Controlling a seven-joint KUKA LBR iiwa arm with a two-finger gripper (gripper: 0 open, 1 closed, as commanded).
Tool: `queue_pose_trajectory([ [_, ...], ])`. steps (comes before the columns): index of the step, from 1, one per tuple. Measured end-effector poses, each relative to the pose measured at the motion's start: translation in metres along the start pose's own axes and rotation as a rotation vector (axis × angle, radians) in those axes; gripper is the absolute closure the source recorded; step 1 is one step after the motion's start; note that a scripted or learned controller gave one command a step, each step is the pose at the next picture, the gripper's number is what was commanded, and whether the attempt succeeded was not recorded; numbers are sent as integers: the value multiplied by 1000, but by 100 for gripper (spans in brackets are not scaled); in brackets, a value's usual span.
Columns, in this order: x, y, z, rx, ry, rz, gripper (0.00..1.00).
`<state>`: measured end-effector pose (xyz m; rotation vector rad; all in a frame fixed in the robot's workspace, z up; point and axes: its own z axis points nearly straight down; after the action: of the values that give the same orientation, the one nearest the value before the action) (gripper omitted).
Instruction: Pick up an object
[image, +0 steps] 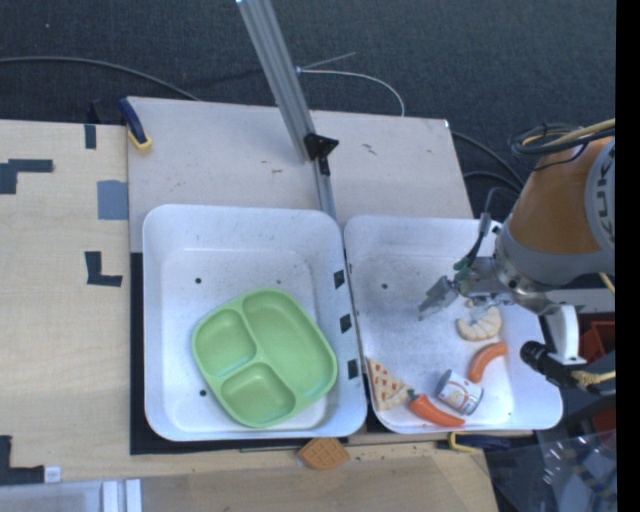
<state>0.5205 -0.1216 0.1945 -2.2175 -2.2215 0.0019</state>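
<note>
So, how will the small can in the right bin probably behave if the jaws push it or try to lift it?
The can lies on its side, so a push would probably make it roll. It looks small, likely light and stiff. Its round wall may slip from the jaws unless they close across it. The carrot and sausage lie close, so they may get knocked.

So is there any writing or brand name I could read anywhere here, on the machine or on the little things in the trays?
"KU": letters in dark print at the right edge of the arm's orange band, cut off by the frame.
The small can in the right bin has a label, but it is too small and blurred to read.
No other text is legible.
</note>
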Motion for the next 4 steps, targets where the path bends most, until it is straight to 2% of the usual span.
queue_pose_trajectory([
  [1,0,0,0,0,0,0,0],
  [2,-2,0,64,6,0,1,0],
  [3,-2,1,105,-3,-3,1,0],
  [4,-1,0,94,-2,0,0,100],
])
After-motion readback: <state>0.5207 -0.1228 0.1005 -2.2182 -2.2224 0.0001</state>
